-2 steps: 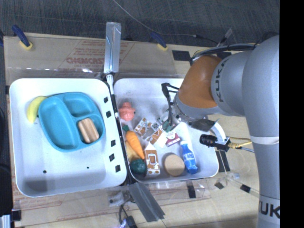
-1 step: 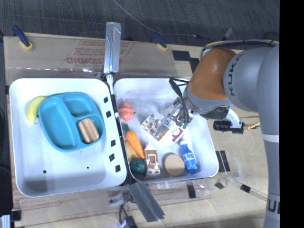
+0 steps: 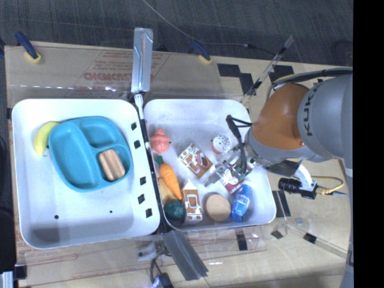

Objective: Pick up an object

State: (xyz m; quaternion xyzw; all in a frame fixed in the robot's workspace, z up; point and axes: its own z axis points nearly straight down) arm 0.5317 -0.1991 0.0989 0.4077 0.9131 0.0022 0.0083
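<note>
The gripper [image 3: 233, 168] hung low in the right bin [image 3: 198, 110], among a small carton [image 3: 195, 159], a blue bottle [image 3: 241, 201] and a round ball [image 3: 218, 207]. Its grip could not be made out. The left bin [image 3: 72, 224] held a blue tray [image 3: 78, 152].

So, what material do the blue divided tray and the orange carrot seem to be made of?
The blue divided tray looks like moulded plastic with a smooth, even-coloured surface and rounded compartment edges. The orange carrot is probably a plastic toy, judging by its uniform bright colour, though the picture is too coarse to be sure.
</note>
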